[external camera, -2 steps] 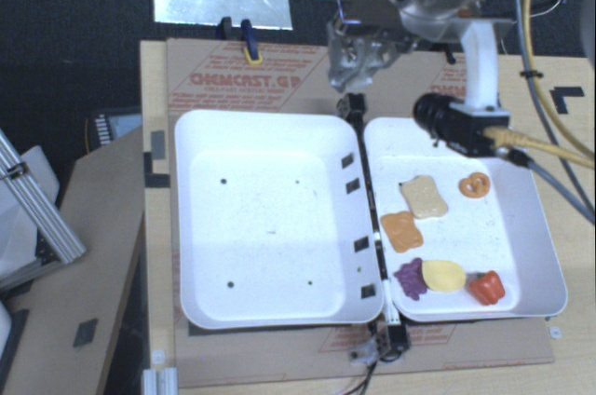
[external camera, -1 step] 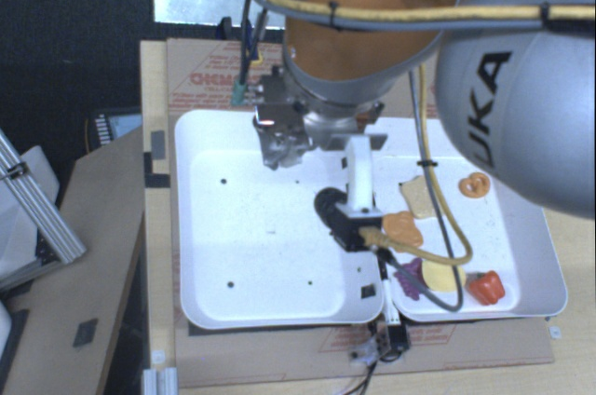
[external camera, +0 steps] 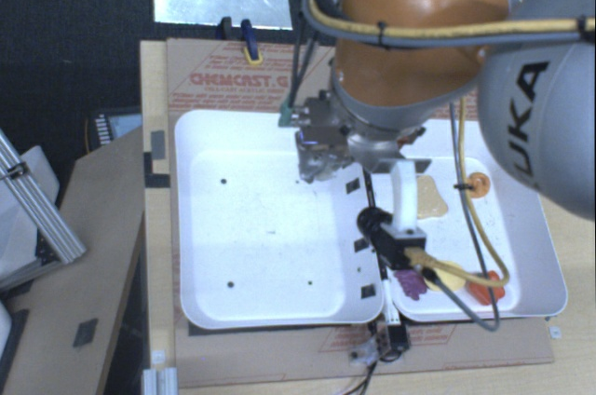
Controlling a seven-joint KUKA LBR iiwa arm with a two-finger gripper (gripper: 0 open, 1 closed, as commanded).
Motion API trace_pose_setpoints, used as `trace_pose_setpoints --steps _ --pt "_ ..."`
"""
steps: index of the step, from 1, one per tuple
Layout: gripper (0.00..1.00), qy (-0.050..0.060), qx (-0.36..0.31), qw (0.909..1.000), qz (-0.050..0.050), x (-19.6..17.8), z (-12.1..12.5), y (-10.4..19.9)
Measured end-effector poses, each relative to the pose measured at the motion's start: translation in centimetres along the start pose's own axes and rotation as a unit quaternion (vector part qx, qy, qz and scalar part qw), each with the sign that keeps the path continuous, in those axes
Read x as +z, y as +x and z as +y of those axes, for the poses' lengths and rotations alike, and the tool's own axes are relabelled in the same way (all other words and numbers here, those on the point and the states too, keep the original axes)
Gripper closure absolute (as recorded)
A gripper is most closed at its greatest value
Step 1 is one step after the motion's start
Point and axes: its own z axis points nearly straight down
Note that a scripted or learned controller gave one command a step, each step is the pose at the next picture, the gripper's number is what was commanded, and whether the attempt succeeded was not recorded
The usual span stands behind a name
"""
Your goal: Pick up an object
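grey metal, the jaws hang low over the far right corner of the left bin, close by the wall it shares with the right bin. the wrist above hides much of them, so i cannot tell whether they are apart or together, and nothing can be seen held between them.

the things to pick all lie in the right bin, on the other side of that wall: a flat tan piece nearest, a small orange piece just beyond it, and towards the near rim a purple piece and a red piece. each rests on the bin floor, apart from the jaws. both bins sit on a sheet of printed cardboard on the worktop.

as i judge it, the task is still all to do: no thing is lifted or gripped. what is left is to bring the jaws across over one piece, most likely the tan one, go down, close and raise it.
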Motion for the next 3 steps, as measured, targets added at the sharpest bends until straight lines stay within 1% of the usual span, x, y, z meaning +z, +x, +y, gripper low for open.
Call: trace_pose_setpoints --steps 1,2,3 --pt "1.00 0.006 -0.001 1.0000 -0.002 13.8 -0.2 -0.2" --pt "1.00 0.001 -0.004 1.0000 0.002 15.0 -0.1 3.9" --pt "1.00 0.004 -0.001 1.0000 -0.001 23.9 -0.2 2.4"
